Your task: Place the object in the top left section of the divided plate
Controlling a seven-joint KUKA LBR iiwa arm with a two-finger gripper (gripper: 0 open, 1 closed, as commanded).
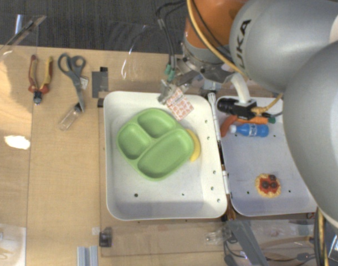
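Note:
A green divided plate [155, 143] lies tilted in the left bin [119, 198], with two small sections on its upper left side and one large section at its lower right. My gripper [170, 92] hangs over the far right corner of that bin, just beyond the plate's upper edge. It is shut on a small red-and-white checked packet [180, 106], which hangs tilted below the fingers and above the bin floor. The grey arm with its orange band covers the upper right of the view.
A yellow piece [194, 147] pokes out from under the plate's right edge. The right bin [252, 204] holds a blue bottle [251, 130], an orange item [229, 124] and a small pizza toy [267, 184]. Scissors [75, 73], pliers [39, 77] and a black block [101, 81] lie on the bench at left.

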